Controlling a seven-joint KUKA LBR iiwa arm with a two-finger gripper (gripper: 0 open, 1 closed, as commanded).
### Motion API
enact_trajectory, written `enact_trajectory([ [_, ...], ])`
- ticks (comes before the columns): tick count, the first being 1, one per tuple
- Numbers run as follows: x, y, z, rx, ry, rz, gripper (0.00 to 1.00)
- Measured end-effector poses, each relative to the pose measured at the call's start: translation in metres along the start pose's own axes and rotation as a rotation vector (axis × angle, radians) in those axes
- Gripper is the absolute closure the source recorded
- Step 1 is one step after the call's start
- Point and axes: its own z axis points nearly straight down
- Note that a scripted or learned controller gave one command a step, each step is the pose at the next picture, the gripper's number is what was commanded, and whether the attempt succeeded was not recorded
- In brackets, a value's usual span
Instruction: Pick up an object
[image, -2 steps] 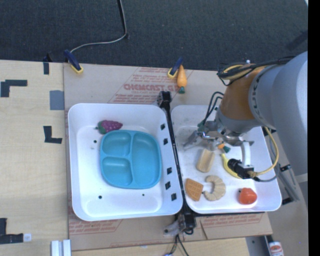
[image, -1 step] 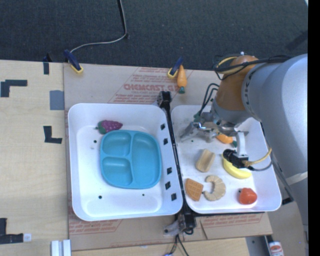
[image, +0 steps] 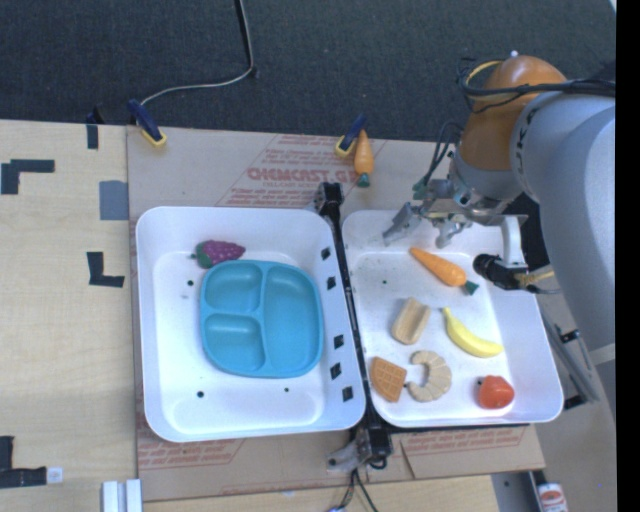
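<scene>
Arm comes in from the right, big grey link along the right edge, orange band up top near the far-right corner, wrist bent down over the far end of the right bin (image: 548, 395). Gripper (image: 424, 228) hangs above that bin's far rim, its two fingers (image: 398, 224) spread apart and pointing down toward the near-left, nothing between them. Carrot (image: 440, 267) lies just beside and below the fingertips, slanted, green end toward the right; can't tell if a finger touches it. Same bin also has a bread piece (image: 410, 321) in the middle, banana (image: 470, 336) to its right, waffle-like square (image: 388, 378) at the near-left, curved cookie piece (image: 431, 376) beside it, and a tomato (image: 495, 392) at the near-right corner; all lie apart from the gripper. Left bin (image: 160, 330) holds a blue divided plate (image: 262, 318) flat in the middle, with a bunch of purple grapes (image: 220, 252) touching the plate's far-left edge. Both bins sit on a cardboard sheet (image: 250, 170); a second carrot-like toy (image: 363, 157) lies on the cardboard behind the bins.
</scene>
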Motion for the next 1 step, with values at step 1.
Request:
enact_trajectory([
  [1, -0.0475, 0.0, 0.0568, 0.0, -0.002, 0.001, 0.0],
])
